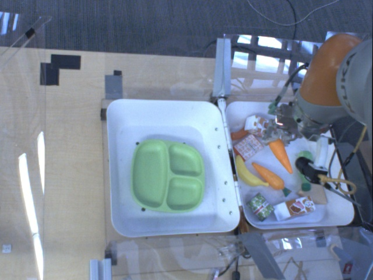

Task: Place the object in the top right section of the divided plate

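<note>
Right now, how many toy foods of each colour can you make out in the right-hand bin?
Orange: 2, carrot and carrot
Yellow: 1, banana
Green: 1, small packet
Red and white: 2, box and carton
Total: 6, others too hidden to count

A pale wood-grain surface fills the view from nine o'clock down to six. Along twelve o'clock runs dark grey ribbed carpet, with a thin cable looping across it toward one o'clock. Black tape marks sit on the wood at ten o'clock. A clear panel at the left catches bright streaks of light. Grey metal brackets stand near the centre top.
</note>
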You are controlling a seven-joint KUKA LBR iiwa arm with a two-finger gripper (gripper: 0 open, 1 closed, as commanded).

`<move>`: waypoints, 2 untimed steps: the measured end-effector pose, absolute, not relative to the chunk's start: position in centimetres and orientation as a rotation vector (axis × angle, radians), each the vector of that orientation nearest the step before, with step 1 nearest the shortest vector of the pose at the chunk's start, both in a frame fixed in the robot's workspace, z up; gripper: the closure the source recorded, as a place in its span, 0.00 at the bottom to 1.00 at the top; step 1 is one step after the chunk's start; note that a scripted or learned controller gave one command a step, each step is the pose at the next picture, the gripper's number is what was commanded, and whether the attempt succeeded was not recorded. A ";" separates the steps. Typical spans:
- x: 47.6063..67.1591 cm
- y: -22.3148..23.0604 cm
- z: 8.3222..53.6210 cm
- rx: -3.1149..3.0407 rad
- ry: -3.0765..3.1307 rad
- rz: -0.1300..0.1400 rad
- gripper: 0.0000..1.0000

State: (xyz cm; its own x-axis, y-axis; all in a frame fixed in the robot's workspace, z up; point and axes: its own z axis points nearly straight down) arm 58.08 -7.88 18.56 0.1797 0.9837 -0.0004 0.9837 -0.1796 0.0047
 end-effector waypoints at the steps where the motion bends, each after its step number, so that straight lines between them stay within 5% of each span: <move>1: 56.1 0.4 22.1 2.252 2.186 0.007 1.00; 2: 55.6 3.4 18.4 2.426 1.997 0.002 1.00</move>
State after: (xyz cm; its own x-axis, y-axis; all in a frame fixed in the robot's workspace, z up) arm 55.64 3.42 18.41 0.1923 0.9813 0.0013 0.9813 -0.1923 0.0006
